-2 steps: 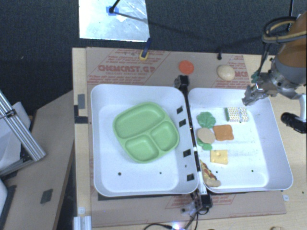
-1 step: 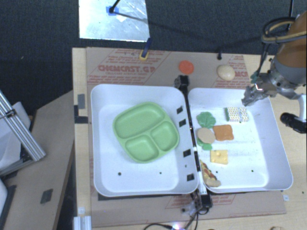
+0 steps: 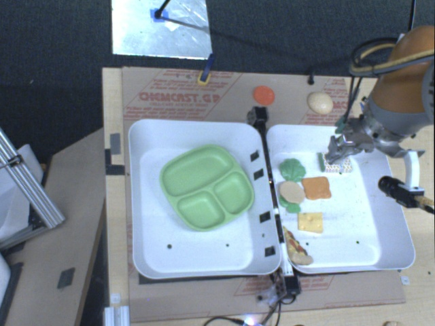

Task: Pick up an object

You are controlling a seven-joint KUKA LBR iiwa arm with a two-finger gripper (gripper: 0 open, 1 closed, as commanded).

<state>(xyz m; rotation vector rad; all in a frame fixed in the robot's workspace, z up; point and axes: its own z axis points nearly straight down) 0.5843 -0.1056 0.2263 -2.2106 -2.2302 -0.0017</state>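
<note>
The right bin [image 3: 380, 246] holds several toy foods. A green leafy piece [image 3: 293, 169] lies beside a beige round piece [image 3: 292, 192]. An orange square [image 3: 317, 187] is just right of them, and a yellow square [image 3: 311, 222] sits nearer the front. A brownish piece [image 3: 298, 248] rests against the front left wall. A small green strip [image 3: 321, 161] lies near the back. My gripper [image 3: 338, 157] hangs low over the back of this bin, right of the green strip and above a small speckled white piece [image 3: 344, 168]. Nothing shows in its grasp.
A green divided plate [image 3: 206, 187] lies in the left bin [image 3: 149, 250]. Behind the bins, an orange disc [image 3: 264, 95] and a beige egg-shaped thing [image 3: 320, 102] sit on the cardboard. A black part [image 3: 399, 190] juts over the right bin's right side.
</note>
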